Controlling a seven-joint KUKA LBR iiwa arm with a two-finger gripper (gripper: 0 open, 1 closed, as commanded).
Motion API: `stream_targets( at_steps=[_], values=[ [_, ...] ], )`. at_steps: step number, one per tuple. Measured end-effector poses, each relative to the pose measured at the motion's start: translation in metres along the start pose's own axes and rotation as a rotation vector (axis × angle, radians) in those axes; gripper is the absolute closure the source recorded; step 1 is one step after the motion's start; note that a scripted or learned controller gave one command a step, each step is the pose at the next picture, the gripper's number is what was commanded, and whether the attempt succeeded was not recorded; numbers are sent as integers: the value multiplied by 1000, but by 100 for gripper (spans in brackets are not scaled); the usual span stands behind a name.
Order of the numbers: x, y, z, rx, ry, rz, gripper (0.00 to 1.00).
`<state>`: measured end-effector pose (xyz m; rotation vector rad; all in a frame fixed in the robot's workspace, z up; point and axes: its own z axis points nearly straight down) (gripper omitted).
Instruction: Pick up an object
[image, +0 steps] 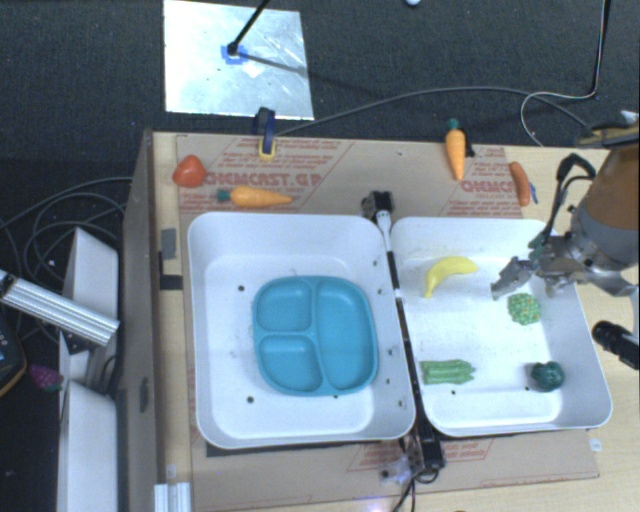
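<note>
My gripper (525, 283) hangs over the right bin (575, 405), reaching in from the right. It is open, and nothing sits between its fingers. A light green bumpy toy (523, 309) lies just below the fingertips. To the gripper's left lies a yellow banana (448, 272). Near the bin's front edge rest a green pepper-like toy (446, 372) and a dark teal lump (546, 376).
The left bin (225, 400) holds a blue divided plate (315, 335). On the cardboard behind the bins lie a red tomato (188, 171), two carrots (256, 197) (456, 150), an orange piece (519, 182) and a blue-yellow clamp (266, 133). Cables run along the back.
</note>
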<state>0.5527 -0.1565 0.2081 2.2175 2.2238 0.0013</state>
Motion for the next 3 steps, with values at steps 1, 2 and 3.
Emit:
stream_targets(
  at_steps=[1, 2, 3],
  values=[
    [13, 71, 58, 1, 0, -1, 0],
    [55, 99, 117, 1, 1, -2, 0],
    [53, 97, 107, 8, 0, -1, 100]
  ],
)
